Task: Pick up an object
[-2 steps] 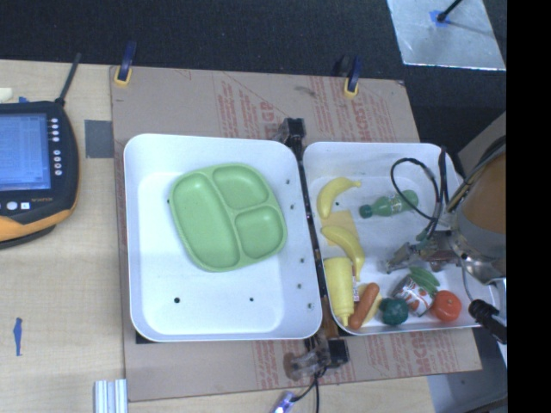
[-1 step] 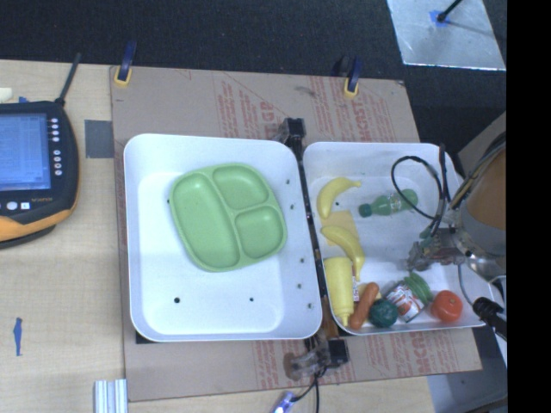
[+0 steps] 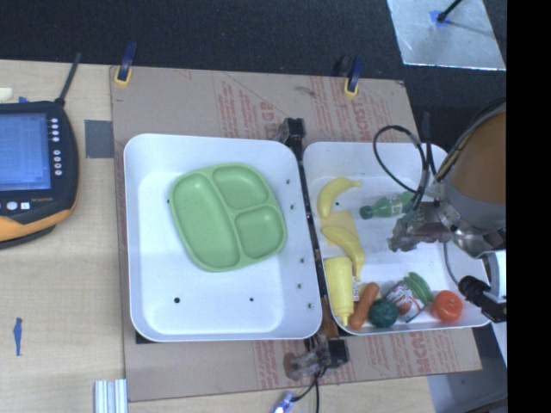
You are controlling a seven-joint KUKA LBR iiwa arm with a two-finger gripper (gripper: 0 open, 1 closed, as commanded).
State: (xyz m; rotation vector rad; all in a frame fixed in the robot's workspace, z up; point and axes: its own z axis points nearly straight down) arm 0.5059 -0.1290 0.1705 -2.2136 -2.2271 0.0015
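Two shallow white bins are sitting side by side on the surface [image 3: 86, 256]. The left bin [image 3: 155, 299] is holding one thing, a green divided plate [image 3: 228, 216] with three compartments, lying toward its 12 o'clock half. The right bin [image 3: 340, 166] is carrying the pickable toys: two bananas, one [image 3: 335, 195] curving at about 11 o'clock and the other [image 3: 347, 240] lying just below it; one yellow bottle [image 3: 339, 286] at 7 o'clock beside the dividing wall; one carrot [image 3: 364, 305] leaning against that bottle; one dark green round piece [image 3: 384, 314] touching the carrot; one red-and-white packet [image 3: 403, 300]; one green pepper-like piece [image 3: 418, 285]; one tomato [image 3: 447, 305] at 5 o'clock; and one green bottle [image 3: 386, 206] lying on its side at 1 o'clock. The hand [image 3: 411, 231] is hanging over the bin's 3 o'clock side, just below the green bottle; whether it is clenched or released I cannot tell. One tablet controller [image 3: 30, 166] is resting at the surface's 9 o'clock edge
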